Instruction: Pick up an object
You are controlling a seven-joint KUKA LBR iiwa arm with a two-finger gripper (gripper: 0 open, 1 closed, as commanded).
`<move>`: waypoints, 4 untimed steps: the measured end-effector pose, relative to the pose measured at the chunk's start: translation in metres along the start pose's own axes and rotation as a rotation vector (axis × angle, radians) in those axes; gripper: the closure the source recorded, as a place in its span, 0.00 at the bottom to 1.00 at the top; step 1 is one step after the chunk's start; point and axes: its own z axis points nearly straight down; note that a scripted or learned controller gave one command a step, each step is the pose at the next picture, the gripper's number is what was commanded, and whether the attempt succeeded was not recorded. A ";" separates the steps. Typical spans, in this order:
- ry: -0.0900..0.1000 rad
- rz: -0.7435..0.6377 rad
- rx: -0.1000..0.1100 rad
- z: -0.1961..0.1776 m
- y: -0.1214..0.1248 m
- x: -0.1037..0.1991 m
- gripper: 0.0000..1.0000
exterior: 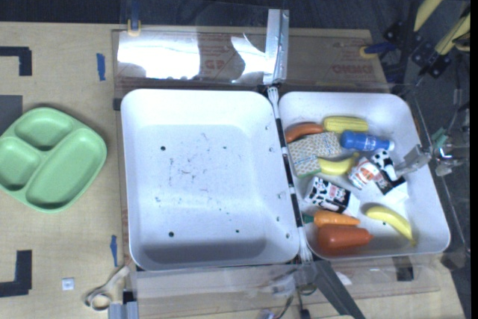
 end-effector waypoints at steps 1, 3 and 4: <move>0.007 -0.253 -0.006 0.125 0.046 -0.006 0.00; -0.006 -0.156 -0.016 0.121 0.040 0.003 1.00; -0.001 -0.089 -0.001 0.016 0.055 0.074 1.00</move>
